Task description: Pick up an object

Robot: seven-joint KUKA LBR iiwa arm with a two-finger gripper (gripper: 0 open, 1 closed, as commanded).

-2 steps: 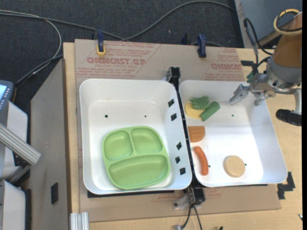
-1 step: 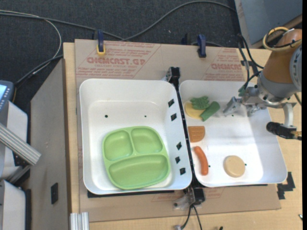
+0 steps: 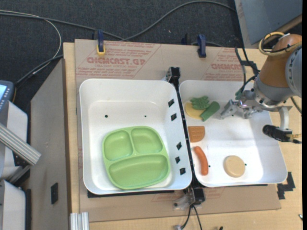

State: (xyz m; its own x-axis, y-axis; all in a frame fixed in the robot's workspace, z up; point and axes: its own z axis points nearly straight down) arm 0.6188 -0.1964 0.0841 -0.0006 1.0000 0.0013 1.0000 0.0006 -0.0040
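Bench edge: the brown board (image 3: 144, 202) under both bins shows along the near side, with a black clip (image 3: 192, 195) where the bins meet.
Left bin (image 3: 91, 128): a shallow white bin; a green divided plate (image 3: 136, 157) lies flat in its near half, two small wells on the far side and one long well on the near side.
Right bin (image 3: 268, 171): a shallow white bin touching the left bin along a shared wall marked with black tabs.
Round cracker (image 3: 235, 166): a tan disc near the front of the right bin, apart from the other items.
Sausage (image 3: 202, 159): a red-orange piece lying lengthwise beside the shared wall, left of the cracker.
Bread slice (image 3: 196, 133): an orange-brown square just beyond the sausage, close to the shared wall.
Green vegetables (image 3: 205, 107): a leafy piece and a green stick resting on a pale yellow disc (image 3: 192, 112) in the far left corner of the right bin.
Gripper (image 3: 233, 109): low over the far part of the right bin, just right of the green stick; the view is too small to tell whether its fingers are apart or together, and nothing is seen between them.
Arm (image 3: 276, 78): grey with an orange band, reaching in from the right.
Far edge: a yellow clamp (image 3: 100, 42) and a blue clamp (image 3: 201, 46) grip the board.
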